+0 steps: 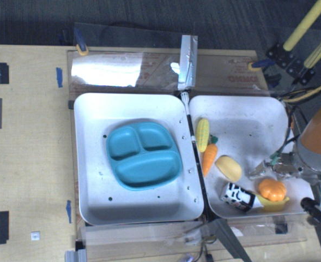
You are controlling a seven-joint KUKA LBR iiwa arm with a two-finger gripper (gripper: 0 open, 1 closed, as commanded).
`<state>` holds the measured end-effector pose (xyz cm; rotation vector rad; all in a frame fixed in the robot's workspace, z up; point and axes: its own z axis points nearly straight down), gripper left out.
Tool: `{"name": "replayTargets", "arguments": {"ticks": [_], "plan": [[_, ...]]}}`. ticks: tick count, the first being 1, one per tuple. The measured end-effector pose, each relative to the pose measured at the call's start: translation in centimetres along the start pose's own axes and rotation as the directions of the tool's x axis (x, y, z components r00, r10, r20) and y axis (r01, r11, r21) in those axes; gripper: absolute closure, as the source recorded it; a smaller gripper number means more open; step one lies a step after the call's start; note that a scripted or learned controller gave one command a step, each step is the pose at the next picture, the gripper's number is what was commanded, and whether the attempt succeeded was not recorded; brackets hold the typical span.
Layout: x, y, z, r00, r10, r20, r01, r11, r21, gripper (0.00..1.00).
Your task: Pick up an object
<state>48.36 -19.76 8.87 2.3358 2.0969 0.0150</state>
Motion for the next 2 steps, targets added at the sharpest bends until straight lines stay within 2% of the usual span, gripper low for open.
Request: {"name": "replayTargets", "arguments": {"ticks": [1, 2], "plan": [[2.5, -0.1, 0.1, 0.976, 0.219, 0.007, -0.219, 0.976, -0.002, 0.00], [2.4, 0.0, -1.0, 0.975, 0.222, 0.008, -0.222, 0.975, -0.007, 1.00]]}}
